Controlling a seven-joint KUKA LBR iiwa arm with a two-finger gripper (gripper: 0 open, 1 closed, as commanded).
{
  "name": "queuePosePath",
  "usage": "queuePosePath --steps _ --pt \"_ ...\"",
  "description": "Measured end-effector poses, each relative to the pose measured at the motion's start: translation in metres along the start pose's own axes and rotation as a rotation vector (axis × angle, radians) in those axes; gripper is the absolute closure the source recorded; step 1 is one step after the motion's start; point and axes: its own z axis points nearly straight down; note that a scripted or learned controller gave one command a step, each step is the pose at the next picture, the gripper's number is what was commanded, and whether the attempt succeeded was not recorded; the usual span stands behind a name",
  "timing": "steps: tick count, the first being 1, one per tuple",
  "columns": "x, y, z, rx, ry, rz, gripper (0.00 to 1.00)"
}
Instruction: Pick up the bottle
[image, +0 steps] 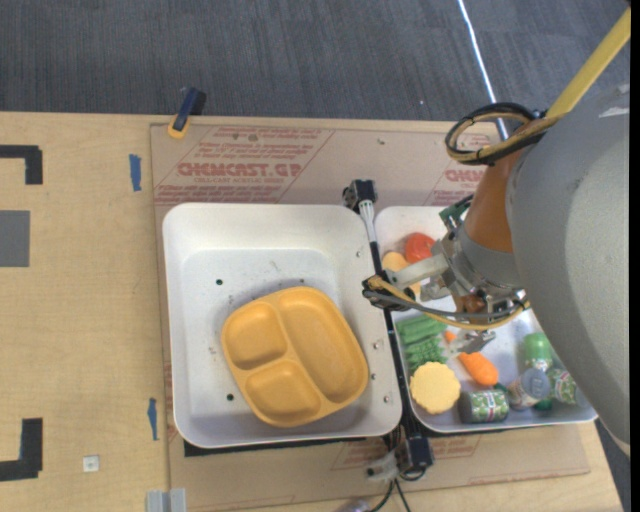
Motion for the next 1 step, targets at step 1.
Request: queuePosePath --steps 1 --pt "0.0021 -0.0645 0.0002 0.001 -0.001 0.024 0.0"
